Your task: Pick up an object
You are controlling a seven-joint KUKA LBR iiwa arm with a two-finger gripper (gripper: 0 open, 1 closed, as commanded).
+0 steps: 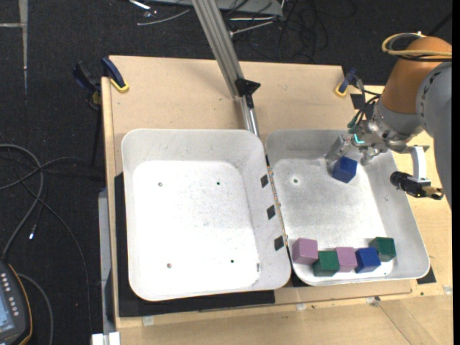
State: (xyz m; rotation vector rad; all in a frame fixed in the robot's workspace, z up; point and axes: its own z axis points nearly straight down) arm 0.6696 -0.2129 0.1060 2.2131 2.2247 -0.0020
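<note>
— Broadly, what is laid out on the bench (187, 92)?

— Two white bins are set side by side on it. The left bin (194, 210) is seen with only specks on its floor. The right bin (316, 192) is reached into by the arm (420, 85) from the right, the orange band being seen above the wrist.

— And what is carried by the arm?

— A blue cube (345, 169) is seen between the fingers of the gripper (350, 153), near the far side of the right bin. It is held tilted, and appears to be lifted off the floor, though that cannot be told for certain.

— What else is kept in that bin?

— Five blocks are gathered along its near edge, touching or almost so: a purple block (305, 249), a green block (326, 262), a pink block (346, 258), a second blue block (367, 258) and a dark green block (384, 247). They are kept well apart from the held cube.

— Anything smaller?

— Clamps (113, 74) are fixed at the bench's far corners.
</note>
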